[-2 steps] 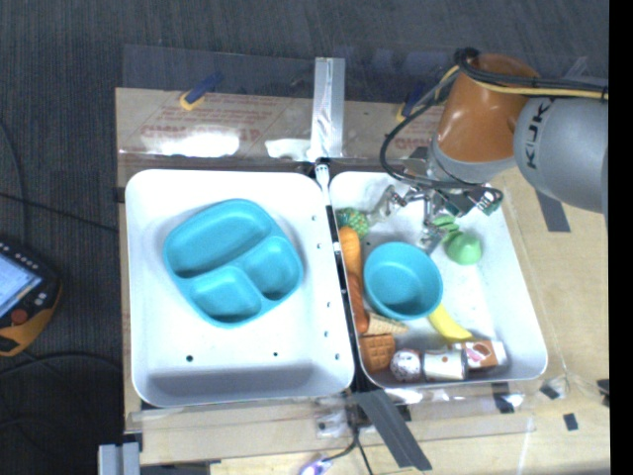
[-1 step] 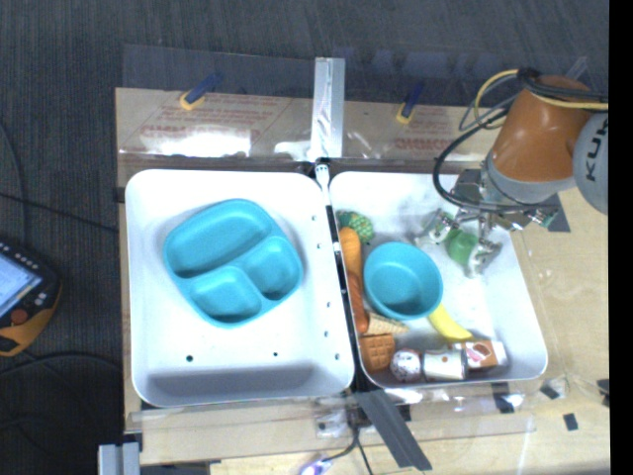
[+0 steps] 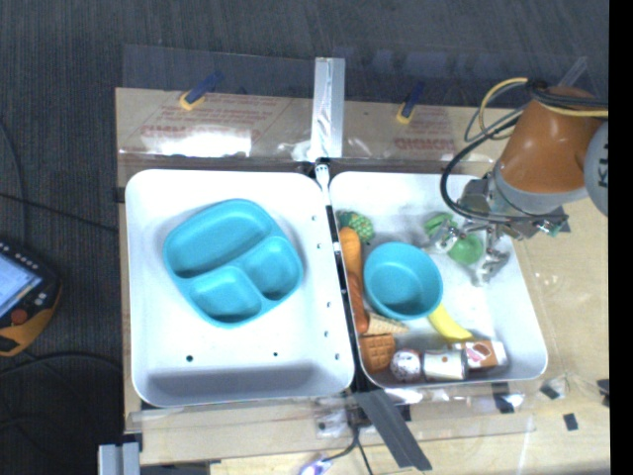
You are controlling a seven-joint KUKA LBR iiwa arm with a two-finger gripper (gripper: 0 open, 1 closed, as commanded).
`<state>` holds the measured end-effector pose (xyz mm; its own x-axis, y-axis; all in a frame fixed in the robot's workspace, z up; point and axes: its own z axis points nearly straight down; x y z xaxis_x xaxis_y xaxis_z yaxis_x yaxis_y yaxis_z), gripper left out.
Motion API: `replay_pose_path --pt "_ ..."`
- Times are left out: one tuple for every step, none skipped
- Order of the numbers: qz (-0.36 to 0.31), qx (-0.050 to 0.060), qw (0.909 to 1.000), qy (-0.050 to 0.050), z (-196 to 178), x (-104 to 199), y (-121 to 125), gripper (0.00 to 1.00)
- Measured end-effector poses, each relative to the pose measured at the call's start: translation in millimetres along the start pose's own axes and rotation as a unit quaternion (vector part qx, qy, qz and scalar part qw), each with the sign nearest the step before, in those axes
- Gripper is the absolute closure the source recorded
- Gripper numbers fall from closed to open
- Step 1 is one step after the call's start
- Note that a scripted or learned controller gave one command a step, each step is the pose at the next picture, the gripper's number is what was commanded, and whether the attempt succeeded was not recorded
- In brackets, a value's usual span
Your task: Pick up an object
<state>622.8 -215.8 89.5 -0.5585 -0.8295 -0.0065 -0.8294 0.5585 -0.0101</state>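
I see the gripper [image 3: 471, 248] in the right bin [image 3: 524, 334], fingers pinching a green object [image 3: 463, 247].

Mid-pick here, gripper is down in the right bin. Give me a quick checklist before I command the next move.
1. Gripper is over the right bin: ok.
2. Green object sits at the fingertips: ok.
3. Green object actually clamped between the fingers: cannot tell.
4. Blue bowl is apart from the gripper: ok.
5. Banana and packets along the near wall lie outside the lift path: ok.
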Motion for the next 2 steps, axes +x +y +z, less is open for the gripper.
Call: replay_pose_path --pt "-0.009 0.0 1.0 -0.001 1 -73 -2 0.0" --pt "-0.007 0.002 1.0 -0.005 -12 -75 -3 1.0"
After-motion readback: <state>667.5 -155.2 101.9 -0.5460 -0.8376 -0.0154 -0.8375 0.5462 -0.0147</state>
